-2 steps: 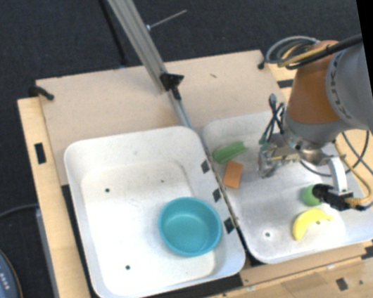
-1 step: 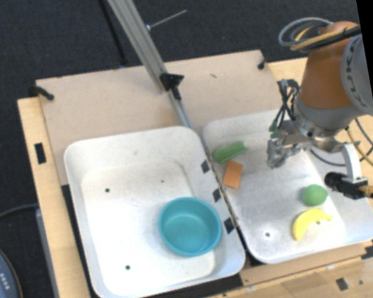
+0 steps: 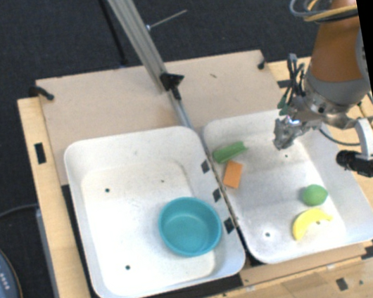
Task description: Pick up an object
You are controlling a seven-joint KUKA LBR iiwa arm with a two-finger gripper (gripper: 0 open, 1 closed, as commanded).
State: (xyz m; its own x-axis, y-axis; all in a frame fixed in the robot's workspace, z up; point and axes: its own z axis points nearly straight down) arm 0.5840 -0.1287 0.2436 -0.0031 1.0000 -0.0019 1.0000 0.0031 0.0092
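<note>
My claw (image 3: 283,136), grip state indiscernible, hovers near the right bin's far edge; I should centre over the small green ball (image 3: 314,194) before descending.

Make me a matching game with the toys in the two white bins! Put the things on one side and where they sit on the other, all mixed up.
Things:
1. round teal plastic bowl
2. yellow banana-shaped toy
3. small orange block
4. round green ball

Places:
A. right bin, near its left wall, just below a long green piece
B. left bin, lower right part
C. right bin, bottom right corner area
D. right bin, just above the banana toy

Pairs: 1-B, 2-C, 3-A, 4-D
</note>
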